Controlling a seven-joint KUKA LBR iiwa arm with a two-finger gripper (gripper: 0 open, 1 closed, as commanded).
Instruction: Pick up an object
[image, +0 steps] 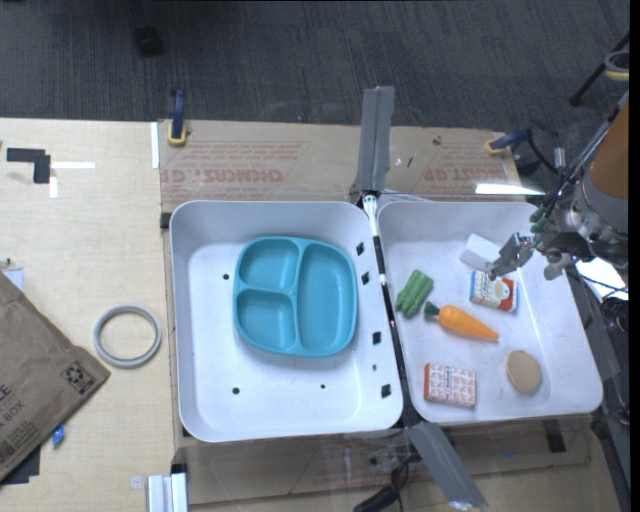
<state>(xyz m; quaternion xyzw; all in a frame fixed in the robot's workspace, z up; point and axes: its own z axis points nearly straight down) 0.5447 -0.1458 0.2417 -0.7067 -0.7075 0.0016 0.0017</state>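
A roll of tape (127, 334) lies out on the bench by the left bin's outer wall, and the left bin (200, 400) carries only a teal divided plate (297, 297) near its middle. Across the divider, the right bin (560, 400) has the pickings: a green vegetable (414, 292) near its left wall, a carrot (466, 322) at the middle, a red patterned packet (450, 384) toward the front edge, and a tan round piece (523, 371) near the front right corner.

The small carton (492, 289) (white with red on its face) sits toward the bin's back right, touching or just beside the carrot's thick end. The gripper (528, 253) hangs just off the carton's upper right corner, fingers spread with nothing between them.

The carton looks the likely target. To take it well, I would centre the fingers over the carton's narrow width before descending, keeping clear of the carrot so it isn't nudged, and close only once both fingers straddle the box.
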